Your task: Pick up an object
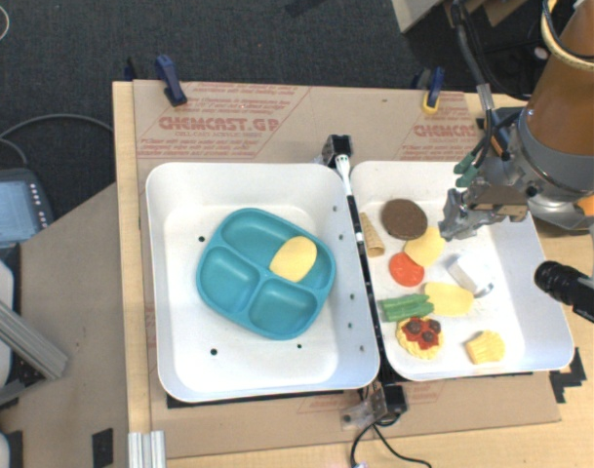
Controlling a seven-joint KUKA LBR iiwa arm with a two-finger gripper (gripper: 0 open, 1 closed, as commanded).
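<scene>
Two shallow white bins sit side by side on a brown bench. The left bin [179, 330] holds a teal divided plate [262, 276], and a pale yellow, potato-like toy [295, 258] rests in the plate's upper right compartment. The right bin [531, 339] holds a scatter of toy foods: a dark brown round patty [405, 218], a tan cone [374, 234] near the bin's left wall, a red tomato slice [407, 269], a yellow lemon-like piece [424, 249], a green bean pod [406, 307], a yellow banana-like piece [450, 299], a small pizza [419, 336], a yellow corn piece [484, 346] and a small white-grey object [466, 275]. The arm's gripper [456, 224] hangs low over the right bin, just beside the lemon-like piece and the patty. Whether its fingers are parted or closed cannot be told from this angle.
</scene>
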